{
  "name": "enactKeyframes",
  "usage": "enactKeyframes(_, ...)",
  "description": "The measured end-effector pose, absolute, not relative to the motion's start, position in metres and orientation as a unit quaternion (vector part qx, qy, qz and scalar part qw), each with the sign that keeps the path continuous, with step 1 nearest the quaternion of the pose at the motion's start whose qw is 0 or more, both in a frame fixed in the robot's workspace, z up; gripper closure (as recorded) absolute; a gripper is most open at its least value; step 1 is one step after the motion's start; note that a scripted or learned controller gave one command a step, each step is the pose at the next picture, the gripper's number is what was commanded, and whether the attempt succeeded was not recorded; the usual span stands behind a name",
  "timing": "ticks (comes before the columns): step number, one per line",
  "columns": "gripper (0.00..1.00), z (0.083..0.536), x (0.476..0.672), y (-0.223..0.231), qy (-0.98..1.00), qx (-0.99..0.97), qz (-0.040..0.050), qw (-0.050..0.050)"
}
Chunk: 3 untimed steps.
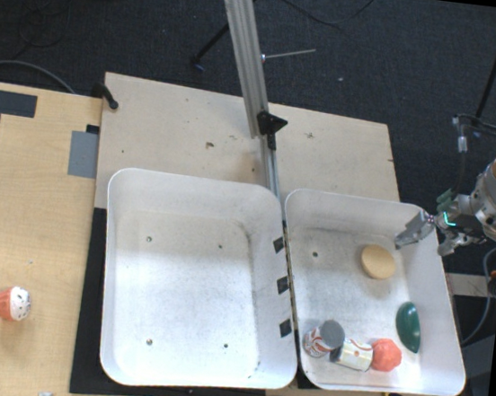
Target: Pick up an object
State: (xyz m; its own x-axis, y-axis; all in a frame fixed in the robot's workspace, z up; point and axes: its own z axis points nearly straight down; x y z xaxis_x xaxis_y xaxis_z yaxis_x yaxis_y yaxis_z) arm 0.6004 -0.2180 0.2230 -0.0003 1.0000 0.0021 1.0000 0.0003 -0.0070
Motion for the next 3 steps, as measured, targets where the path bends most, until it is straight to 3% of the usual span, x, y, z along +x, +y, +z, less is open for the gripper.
enactKeyframes(1,0.0,0.226,0.601,-0.218,-0.708,-0.706,0.0009,0.001)
enactKeyframes(3,0.0,0.097,0.602,-0.214,-0.707,-0.707,0.0021,0.004)
